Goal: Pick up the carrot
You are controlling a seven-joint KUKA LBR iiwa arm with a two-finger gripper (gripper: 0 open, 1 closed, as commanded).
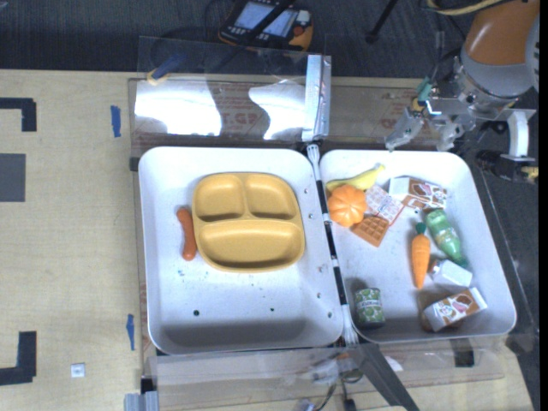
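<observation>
The carrot [419, 259] is small and orange with a green top. It lies lengthwise in the right bin [492, 229], right of the middle, with its green end toward the back. A green bottle [443, 234] lies close on its right and a white carton [452, 273] sits near its tip. My gripper [428, 131] hangs above the right bin's back rim, well behind the carrot and higher up. Its fingers stand apart with nothing between them.
The right bin also holds a banana [364, 178], an orange pumpkin [347, 205], a waffle [372, 229], snack packets [425, 193], a green can [369, 306] and a brown carton [452, 308]. In the left bin [163, 298] are a yellow divided plate [248, 221] and a sausage [187, 234].
</observation>
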